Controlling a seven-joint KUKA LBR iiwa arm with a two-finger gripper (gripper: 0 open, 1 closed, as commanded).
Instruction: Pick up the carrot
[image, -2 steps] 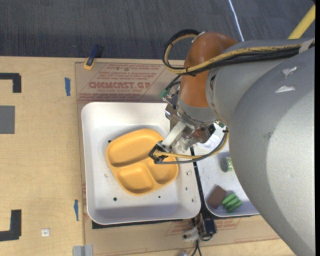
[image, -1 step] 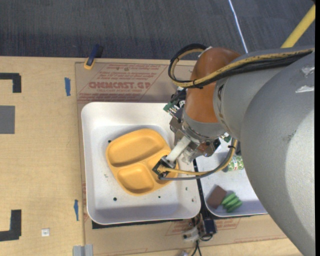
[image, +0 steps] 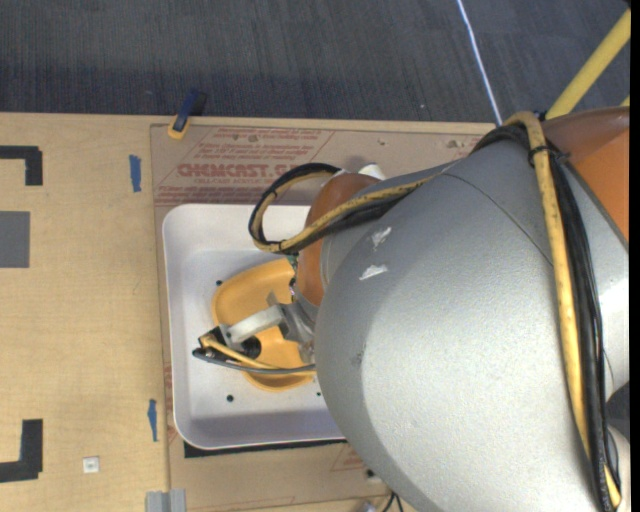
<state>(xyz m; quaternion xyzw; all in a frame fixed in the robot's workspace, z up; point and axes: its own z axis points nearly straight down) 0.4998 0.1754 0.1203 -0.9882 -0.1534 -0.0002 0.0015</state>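
Arm (image: 450, 330) low over white bin (image: 185, 400), gripper (image: 288, 322) down at yellow dish-like thing (image: 240, 295). Looks like grasp step. Pincer wide or narrow? Can't tell, arm blocks it. Carrot spot: can't tell either, guessing under wrist. Next: needs solid grip, then slow straight lift.

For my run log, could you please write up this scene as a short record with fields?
bin: white bin, lying on brown cardboard
in bin: yellow dish, near the middle
arm: grey arm, in from the right, low over the dish, covering the bin's right side
grasp: cannot tell whether anything is held
bench: tan bench with blue tape marks
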